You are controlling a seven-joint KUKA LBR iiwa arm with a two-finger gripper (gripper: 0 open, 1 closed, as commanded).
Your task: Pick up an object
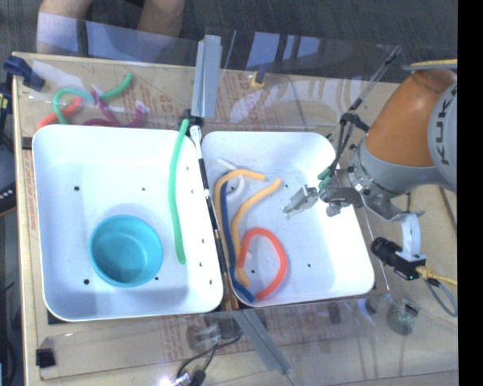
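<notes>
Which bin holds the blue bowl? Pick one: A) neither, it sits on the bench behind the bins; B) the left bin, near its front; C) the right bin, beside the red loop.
B: the blue bowl sits inside the left bin, toward its front edge, while the red loop lies in the right bin.

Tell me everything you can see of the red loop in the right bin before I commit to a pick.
The red loop is a thin, flexible-looking tube or cord, orange-red, bent into an open ring. It lies flat on the floor of the right bin, in its lower middle part. Its lower end runs down toward the blue cord near the bin's bottom rim, and its left side meets the yellow tube. The tool is apart from it, up and to the right.
</notes>
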